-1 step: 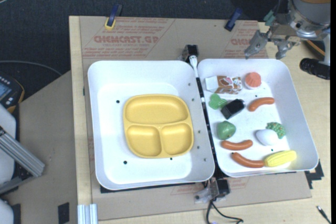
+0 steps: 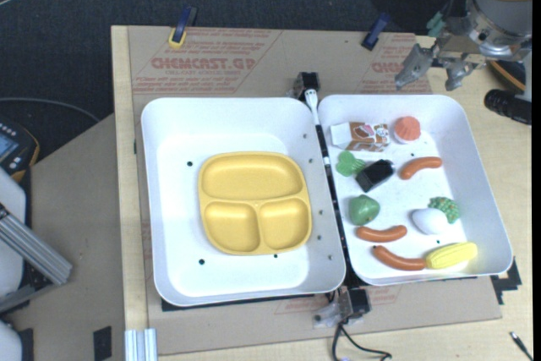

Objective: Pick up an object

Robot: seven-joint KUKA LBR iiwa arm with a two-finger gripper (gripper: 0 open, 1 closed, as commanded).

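Camera view shows the claw (image 2: 432, 68) spread and holding nothing, hovering above the far edge of the right bin (image 2: 482, 182). No pick has begun: the toy foods, such as the corn cob (image 2: 451, 254) and 3 sausages, lie in that bin, while the yellow tray (image 2: 254, 201) sits in the left bin (image 2: 165, 182).

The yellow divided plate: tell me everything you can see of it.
The yellow divided plate lies flat in the left bin, a little right of the bin's middle and apart from its walls. It looks like matte moulded plastic, a rounded rectangle with a raised rim. Ridges split it into three compartments: one wide one along the far side and two smaller ones along the near side. All three hold nothing. Nothing touches it but the bin floor beneath.
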